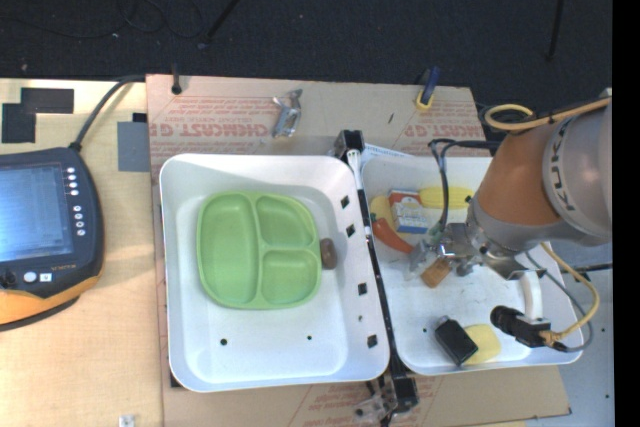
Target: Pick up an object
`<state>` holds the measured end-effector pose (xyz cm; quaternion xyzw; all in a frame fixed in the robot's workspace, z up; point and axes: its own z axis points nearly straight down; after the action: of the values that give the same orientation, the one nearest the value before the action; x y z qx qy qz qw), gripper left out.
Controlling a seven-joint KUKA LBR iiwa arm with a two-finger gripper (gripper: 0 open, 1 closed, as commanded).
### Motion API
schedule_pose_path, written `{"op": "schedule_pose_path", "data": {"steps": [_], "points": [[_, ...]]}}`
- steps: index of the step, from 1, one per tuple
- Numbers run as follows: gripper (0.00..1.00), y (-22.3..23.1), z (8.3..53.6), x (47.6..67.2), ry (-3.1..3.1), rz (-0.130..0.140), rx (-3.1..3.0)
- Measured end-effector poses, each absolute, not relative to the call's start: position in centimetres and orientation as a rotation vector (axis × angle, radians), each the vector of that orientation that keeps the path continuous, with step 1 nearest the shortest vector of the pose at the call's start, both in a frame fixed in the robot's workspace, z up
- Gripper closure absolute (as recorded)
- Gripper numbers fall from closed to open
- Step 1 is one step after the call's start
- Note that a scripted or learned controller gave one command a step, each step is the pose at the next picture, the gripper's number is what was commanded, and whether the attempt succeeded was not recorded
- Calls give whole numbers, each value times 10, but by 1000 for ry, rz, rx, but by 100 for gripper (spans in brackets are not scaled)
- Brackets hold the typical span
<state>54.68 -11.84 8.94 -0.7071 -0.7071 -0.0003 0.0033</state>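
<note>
Camera view from above puts the grey arm (pixel 545 180) reaching in from the right over the right bin (pixel 420 310), the second of 2 white bins sitting side by side on a cardboard sheet (pixel 220 122). The gripper (pixel 441 253) is low over the middle of that bin. From this angle I cannot tell how far it is open, and I see nothing clearly caught in it.

A small brown block (pixel 434 274) lies just below the gripper in the picture. It is so close that it may be touching the tip, though the view is too coarse to settle that.

Toward the far side of the same bin I see a red curved piece (pixel 386 231) by the dividing wall. A white and red box (pixel 407 210) lies just beside it, and a yellow item (pixel 447 198) lies behind that. Near the front edge, a black block (pixel 455 342) lies against a yellow sponge (pixel 485 345).

The left bin (pixel 260 340) holds a green plate (pixel 258 250) with 3 compartments. A small brown lump (pixel 327 253) sits just beside the plate's right rim.

Off to the left, a control pendant (pixel 45 225) with a dim screen rests on the bench.
</note>
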Motion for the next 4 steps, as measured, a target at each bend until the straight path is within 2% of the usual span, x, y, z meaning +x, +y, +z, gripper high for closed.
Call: {"op": "schedule_pose_path", "data": {"steps": [1, 2, 3, 4], "points": [[100, -117, 100, 547, -2214, -8, -2221], [0, -117, 100, 547, -2211, -7, -2224], [0, -85, 90, 578, -2224, 1, -2219], [0, -86, 89, 599, -2221, 0, -2219]]}}
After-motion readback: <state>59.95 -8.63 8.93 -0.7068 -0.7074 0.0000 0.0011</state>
